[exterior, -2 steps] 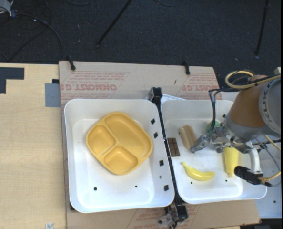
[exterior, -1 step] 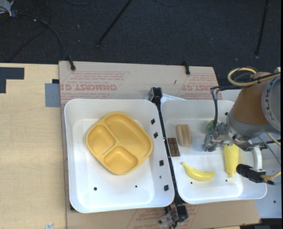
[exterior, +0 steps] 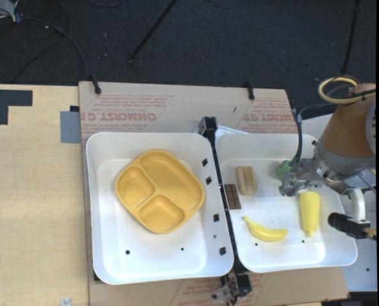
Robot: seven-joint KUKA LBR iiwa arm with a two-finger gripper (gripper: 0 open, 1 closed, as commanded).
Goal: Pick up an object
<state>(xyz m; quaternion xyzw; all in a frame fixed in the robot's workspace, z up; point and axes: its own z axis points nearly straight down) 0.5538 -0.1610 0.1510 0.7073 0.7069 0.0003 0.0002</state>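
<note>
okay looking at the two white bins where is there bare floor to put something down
Left bin: a bare strip along the near wall, below the yellow divided plate. Right bin: bare floor at the far end, above the tan block. Crowded: the right bin's near half, with banana, yellow corn and the gripper.

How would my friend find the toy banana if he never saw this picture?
Look in the right white bin, the one without the yellow plate. Near its front edge lies the banana. It is curved, unlike the straight yellow corn right of it.

Grey arm [exterior: 342, 161], orange band, black cable, metal hand [exterior: 293, 182]
</note>
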